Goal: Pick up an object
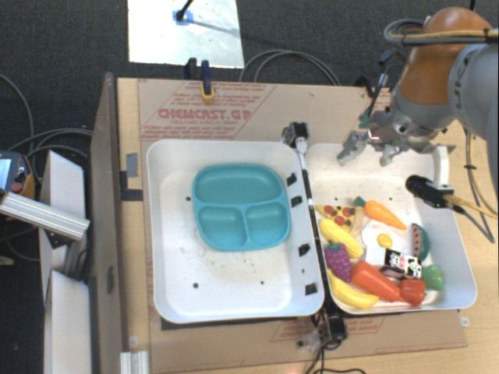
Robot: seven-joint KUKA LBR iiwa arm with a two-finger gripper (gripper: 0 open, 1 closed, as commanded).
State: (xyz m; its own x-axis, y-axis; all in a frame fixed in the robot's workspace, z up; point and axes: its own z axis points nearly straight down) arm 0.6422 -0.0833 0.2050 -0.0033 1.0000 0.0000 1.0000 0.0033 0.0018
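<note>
We see the table with its brown cardboard top carrying two shallow white bins side by side. The left bin holds a teal divided plate, lying flat near its middle. The right bin holds a heap of toy food crowded into its near half, while its far half is bare.

The grey arm with its orange band reaches in from the right and hangs over the far edge of the right bin. The fingers stand apart, spread open above the bare far part of that bin, and we see nothing between them. They are well apart from the heap of toys.

In the heap, an orange-red pepper lies toward the near edge, with a yellow banana just beside it at the bin's near left. A second yellow piece, a corn cob, lies above a bunch of purple grapes. An orange carrot lies on the far side of the heap, next to a pizza slice. A fried egg sits in the middle, a watermelon slice at the right.
</note>
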